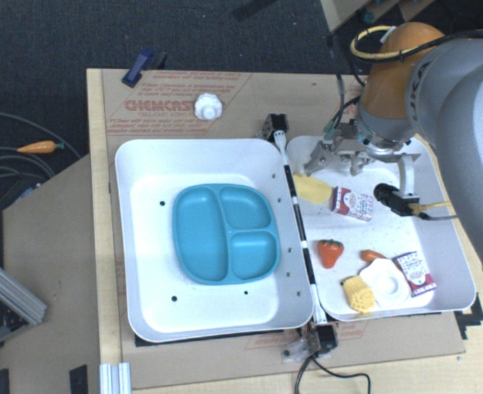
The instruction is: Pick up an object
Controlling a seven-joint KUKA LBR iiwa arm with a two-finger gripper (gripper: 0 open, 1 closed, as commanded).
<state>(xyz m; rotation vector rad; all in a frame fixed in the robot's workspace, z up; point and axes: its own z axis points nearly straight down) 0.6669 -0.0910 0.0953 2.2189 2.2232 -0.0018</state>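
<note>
- Camera view, nearest the front rim of the right bin (442,235): one ear of corn (357,294) lies nearer than the strawberry (330,253) and a little to its right. It is close to the front wall.
- One white round piece (385,281) touches the corn on the side away from the strawberry. One red-and-white packet (413,271) lies just beyond that, further right.
- One short orange piece (372,256) sits level with the strawberry, to its right and apart from it.
- The strawberry itself, a single one, lies near the bin's left wall with its tip towards the front.
- Left of the strawberry, across the wall, the left bin (143,220) holds one blue divided plate (225,232) with bare white floor all round it.
- Beyond the strawberry is a strip of bare floor, then one red-and-white carton (352,203), up and to the right.
- The yellow wedge (312,189) lies straight beyond the strawberry, hard by the left wall. Its long axis runs across the bin from that wall towards the carton, which is just beside its right end. Its near side has open floor.
- The gripper (339,156) hangs beyond the wedge, over the far part of the bin. I cannot tell whether it is spread or closed, and nothing is seen held in it.
- That makes seven loose things in the right bin, two of them red-and-white.
</note>
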